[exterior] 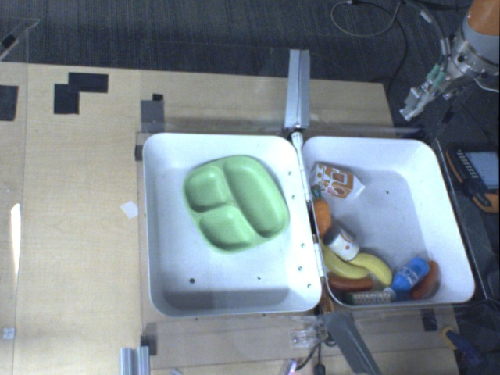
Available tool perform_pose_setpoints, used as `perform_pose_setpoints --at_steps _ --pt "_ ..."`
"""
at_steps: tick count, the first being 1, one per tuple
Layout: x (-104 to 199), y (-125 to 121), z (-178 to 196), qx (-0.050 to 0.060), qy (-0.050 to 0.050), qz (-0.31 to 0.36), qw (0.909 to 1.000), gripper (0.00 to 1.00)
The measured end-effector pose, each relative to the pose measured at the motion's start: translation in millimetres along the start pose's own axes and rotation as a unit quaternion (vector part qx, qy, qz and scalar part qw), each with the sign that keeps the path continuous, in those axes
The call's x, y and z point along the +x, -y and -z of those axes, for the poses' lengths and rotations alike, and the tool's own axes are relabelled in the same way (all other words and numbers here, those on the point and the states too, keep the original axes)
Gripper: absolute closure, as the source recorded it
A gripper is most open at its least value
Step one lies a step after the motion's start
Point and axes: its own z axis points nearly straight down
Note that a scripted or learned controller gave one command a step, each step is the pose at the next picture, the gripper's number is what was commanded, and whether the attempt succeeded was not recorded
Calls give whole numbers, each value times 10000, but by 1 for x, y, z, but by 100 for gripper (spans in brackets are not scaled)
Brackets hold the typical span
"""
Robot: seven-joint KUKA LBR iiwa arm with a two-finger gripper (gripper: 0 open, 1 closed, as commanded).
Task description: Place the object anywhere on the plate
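- The gripper (pixel 416 100) is hovering beyond the right bin's (pixel 406 156) far right corner; whether its jaws are released or clenched, I cannot tell.
- The green 3-compartment plate (pixel 236 201) is lying bare in the left bin (pixel 168 209), awaiting an object.
- The banana (pixel 358 266) and carton (pixel 336 181) are sitting unpicked in the right bin.

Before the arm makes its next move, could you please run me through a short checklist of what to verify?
1. Green plate sits flat in the left bin: ok.
2. Plate's top is free to take an object: ok.
3. Objects wait in the right bin, among them a banana and a small carton: ok.
4. Gripper is above the bins: not ok, it hangs beyond the right bin's far corner.
5. Gripper holds an object: cannot tell.
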Motion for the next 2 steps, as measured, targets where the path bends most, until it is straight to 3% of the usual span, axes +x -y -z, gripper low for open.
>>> perform_pose_setpoints --at_steps 1,2 --pt "68 -13 -69 10 -18 0 10000 100" --pt "116 4 -132 8 -23 611 9981 100"
